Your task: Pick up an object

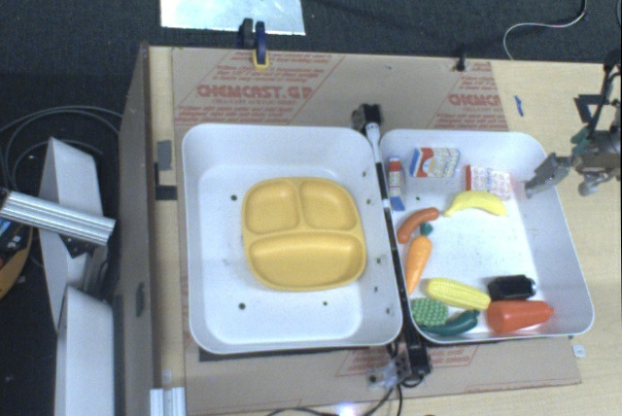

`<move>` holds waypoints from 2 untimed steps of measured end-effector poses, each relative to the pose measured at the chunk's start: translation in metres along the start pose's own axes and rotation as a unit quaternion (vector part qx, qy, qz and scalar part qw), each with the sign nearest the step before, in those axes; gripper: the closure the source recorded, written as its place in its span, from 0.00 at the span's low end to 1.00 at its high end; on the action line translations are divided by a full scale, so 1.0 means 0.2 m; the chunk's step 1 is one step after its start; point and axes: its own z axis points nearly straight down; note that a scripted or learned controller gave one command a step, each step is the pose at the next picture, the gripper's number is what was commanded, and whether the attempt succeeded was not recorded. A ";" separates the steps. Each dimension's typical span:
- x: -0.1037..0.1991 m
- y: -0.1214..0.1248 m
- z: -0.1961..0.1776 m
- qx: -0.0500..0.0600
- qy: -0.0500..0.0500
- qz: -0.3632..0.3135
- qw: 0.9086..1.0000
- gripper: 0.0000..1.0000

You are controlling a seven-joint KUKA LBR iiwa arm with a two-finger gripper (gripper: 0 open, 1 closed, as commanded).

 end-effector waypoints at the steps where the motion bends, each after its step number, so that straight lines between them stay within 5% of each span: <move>1: 0.25 0.23 0.44 0.001 0.001 0.000 1.000 0.00; 2: 0.51 0.35 0.58 0.000 0.001 -0.001 1.000 0.00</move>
